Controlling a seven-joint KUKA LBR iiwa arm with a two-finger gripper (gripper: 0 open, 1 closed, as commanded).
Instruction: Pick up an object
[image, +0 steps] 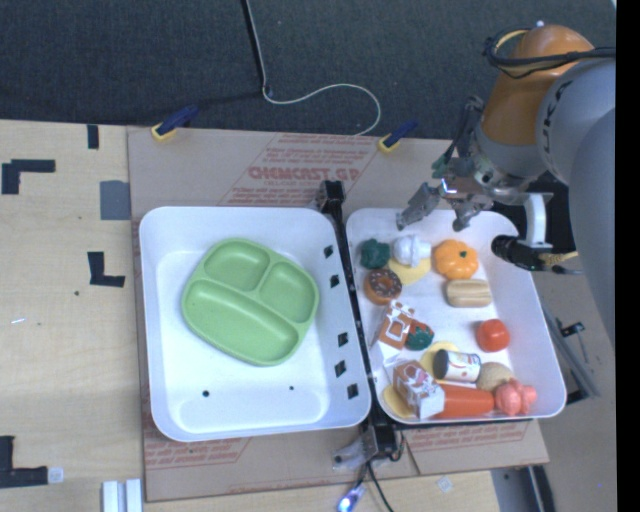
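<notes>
The right bin (530, 300) holds several toy foods: an orange pumpkin (458, 259), a tan bread roll (468, 293), a red tomato (491, 334), a chocolate donut (382, 286), a green broccoli piece (375, 253), a white piece on a yellow slice (410, 250), a can (457, 365) and a carrot (465, 402). My gripper (440, 208) hangs open over the bin's far edge, above the white piece and the pumpkin, with nothing between its fingers.
The left bin (165, 310) holds a green divided plate (248, 299). A pink toy (513, 398), a small carton (416, 388) and a gingerbread-like house (399, 325) crowd the right bin's near side. A cable (300, 95) and two clamps (173, 121) lie behind the bins.
</notes>
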